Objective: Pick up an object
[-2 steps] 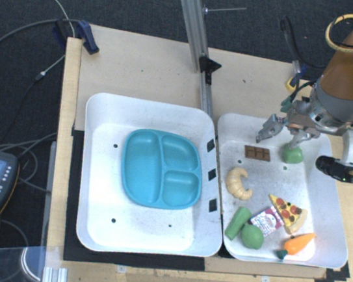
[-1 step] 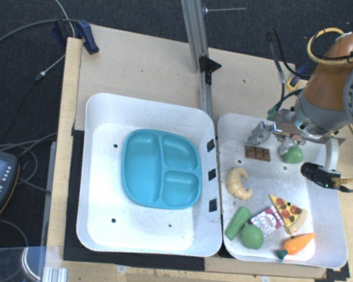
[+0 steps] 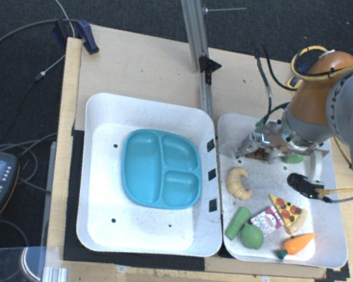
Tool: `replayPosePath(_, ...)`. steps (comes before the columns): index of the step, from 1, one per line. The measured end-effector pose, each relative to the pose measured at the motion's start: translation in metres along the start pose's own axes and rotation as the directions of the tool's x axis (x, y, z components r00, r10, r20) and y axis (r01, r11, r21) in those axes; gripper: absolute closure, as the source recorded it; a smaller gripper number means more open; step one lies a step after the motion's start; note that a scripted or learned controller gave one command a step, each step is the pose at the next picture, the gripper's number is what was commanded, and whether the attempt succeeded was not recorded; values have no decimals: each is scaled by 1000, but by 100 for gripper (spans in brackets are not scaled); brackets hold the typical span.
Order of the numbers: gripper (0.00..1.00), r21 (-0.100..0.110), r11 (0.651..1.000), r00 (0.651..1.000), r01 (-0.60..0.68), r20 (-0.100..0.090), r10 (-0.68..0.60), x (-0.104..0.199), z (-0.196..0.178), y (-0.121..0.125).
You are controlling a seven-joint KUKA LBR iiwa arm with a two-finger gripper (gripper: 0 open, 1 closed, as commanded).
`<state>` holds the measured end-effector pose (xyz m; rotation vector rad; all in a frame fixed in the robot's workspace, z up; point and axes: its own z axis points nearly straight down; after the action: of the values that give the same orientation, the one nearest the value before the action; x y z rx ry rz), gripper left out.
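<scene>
Tan curved croissant [image 3: 240,183], lying flat

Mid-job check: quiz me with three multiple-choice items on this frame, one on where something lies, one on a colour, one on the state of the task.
1. Where does the divided tray lie?
A. In the left bin
B. In the right bin
C. On the bare bench

2. What colour is that tray?
A. Red
B. Blue
C. Yellow

3. How does the croissant stand with the task?
A. Held between the fingers
B. Resting on the tray
C. Lying free on the floor of the right bin

Answers:
1 A: the tray sits inside the left bin, near its middle.
2 B: its whole surface is light blue.
3 C: the croissant lies on the floor of the right bin, apart from the gripper, which sits nearer the bin's far end, while the pizza slice, carrot and green pieces lie nearer the front.
</scene>
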<state>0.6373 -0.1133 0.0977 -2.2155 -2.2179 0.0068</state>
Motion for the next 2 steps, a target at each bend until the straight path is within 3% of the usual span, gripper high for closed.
replayPosePath(1, 100, -8, 1000, 1000, 0, 0, 0, 0, -15, 2)
replayPosePath(2, 100, -13, 1000, 1000, 0, 2, 0, 4, -61, -2)
